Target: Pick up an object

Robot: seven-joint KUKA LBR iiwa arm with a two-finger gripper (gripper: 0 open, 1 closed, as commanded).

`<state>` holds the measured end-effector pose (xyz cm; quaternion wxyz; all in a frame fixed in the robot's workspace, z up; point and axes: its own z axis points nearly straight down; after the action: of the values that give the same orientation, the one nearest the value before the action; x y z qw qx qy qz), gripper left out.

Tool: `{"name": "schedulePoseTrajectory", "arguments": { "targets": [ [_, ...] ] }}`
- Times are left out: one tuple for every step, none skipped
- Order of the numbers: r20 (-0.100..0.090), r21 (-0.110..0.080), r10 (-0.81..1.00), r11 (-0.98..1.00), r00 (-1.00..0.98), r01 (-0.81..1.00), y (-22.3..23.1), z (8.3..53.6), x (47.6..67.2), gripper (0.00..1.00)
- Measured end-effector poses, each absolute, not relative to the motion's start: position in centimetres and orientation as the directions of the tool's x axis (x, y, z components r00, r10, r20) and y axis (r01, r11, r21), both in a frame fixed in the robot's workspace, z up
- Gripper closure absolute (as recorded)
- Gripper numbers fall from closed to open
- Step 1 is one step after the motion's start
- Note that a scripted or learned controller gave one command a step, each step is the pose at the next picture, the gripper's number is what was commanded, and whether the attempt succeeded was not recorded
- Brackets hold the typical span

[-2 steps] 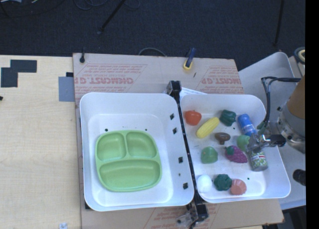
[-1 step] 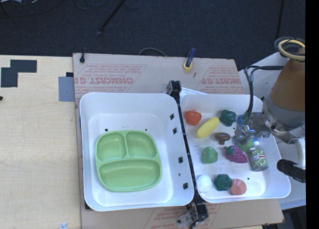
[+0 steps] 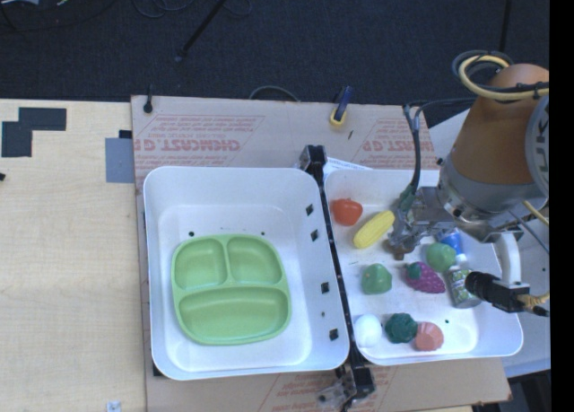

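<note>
Gripper low in the right bin [image 3: 502, 347], among the toys.

Nearest us we see a white ball [image 3: 367, 328], a dark green toy [image 3: 400, 327] and a pink one [image 3: 429, 337]; farther back a purple piece [image 3: 424, 277], then corn [image 3: 373, 229] and a tomato [image 3: 345, 212]. The gripper [image 3: 404, 241] sits just beside the corn; we cannot tell its opening. The left bin [image 3: 166, 195] holds a green tray [image 3: 230, 302].

Two shallow white bins on the surface: left bin [image 3: 161, 222] and right bin [image 3: 502, 343]. Left bin: one green divided plate [image 3: 230, 289] with three compartments. Right bin: one red-orange piece [image 3: 346, 212], one yellow piece [image 3: 373, 230], three green pieces [image 3: 376, 279] [image 3: 439, 256] [image 3: 400, 327], one purple piece [image 3: 424, 277], one white ball [image 3: 367, 328], one pink-orange piece [image 3: 429, 337], and one small bottle [image 3: 459, 284]. One arm; one tool [image 3: 405, 236].
</note>
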<state>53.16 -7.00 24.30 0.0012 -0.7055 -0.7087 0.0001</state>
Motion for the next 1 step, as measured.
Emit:
{"name": "schedulePoseTrajectory", "arguments": {
  "targets": [
    [0.000,-0.003,1.000,0.003,-0.003,1.000,-2.81,22.78,55.26,1.00]
  ]
}}
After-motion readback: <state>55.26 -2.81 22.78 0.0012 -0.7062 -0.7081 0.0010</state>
